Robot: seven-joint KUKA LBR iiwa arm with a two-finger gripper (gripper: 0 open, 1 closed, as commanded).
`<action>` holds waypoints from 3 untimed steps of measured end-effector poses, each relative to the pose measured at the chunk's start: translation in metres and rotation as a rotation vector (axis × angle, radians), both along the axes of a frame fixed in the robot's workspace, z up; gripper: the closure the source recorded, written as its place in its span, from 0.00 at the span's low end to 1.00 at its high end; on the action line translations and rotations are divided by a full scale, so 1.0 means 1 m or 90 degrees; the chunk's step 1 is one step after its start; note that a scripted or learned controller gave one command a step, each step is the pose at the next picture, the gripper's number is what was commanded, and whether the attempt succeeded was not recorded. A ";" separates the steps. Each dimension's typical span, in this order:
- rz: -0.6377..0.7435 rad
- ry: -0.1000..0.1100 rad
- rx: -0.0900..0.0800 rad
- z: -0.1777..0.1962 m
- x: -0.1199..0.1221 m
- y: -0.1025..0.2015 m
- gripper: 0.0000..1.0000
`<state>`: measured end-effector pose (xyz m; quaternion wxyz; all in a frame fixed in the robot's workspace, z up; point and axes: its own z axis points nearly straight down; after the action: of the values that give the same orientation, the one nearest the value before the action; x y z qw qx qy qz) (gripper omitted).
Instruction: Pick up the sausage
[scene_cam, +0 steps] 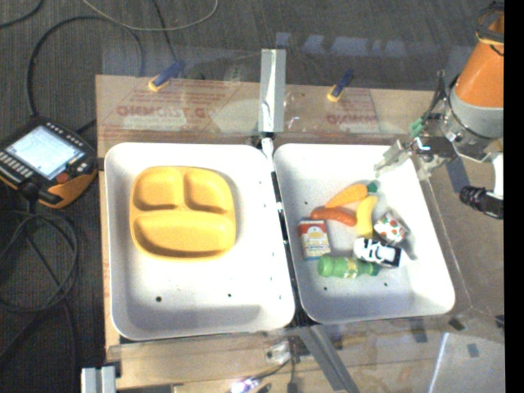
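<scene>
The sausage point(334, 214) is a short red-orange piece lying in the right bin point(426, 301), just below an orange carrot point(348, 194) and left of a yellow toy point(365, 216). My gripper point(407, 163) hangs over the bin's upper right corner, up and to the right of the sausage and apart from it. Its fingers are spread open with nothing between them. The grey arm with its orange band point(481, 79) comes in from the right edge.
Around the sausage lie a small can point(314, 238), a green bottle point(347, 267), a black-and-white item point(377, 252) and a red-and-white item point(391, 228). The left bin point(123, 301) holds a yellow divided tray point(185, 212). A teach pendant point(45, 159) lies at far left.
</scene>
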<state>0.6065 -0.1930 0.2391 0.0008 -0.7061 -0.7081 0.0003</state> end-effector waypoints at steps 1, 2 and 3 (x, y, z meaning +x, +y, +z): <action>0.095 0.000 -0.003 -0.088 0.060 -0.030 0.00; 0.256 0.000 -0.002 -0.100 0.030 -0.030 0.00; 0.257 -0.003 -0.002 -0.089 0.031 -0.029 1.00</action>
<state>0.6379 -0.2224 0.1498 -0.0019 -0.5501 -0.8351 0.0000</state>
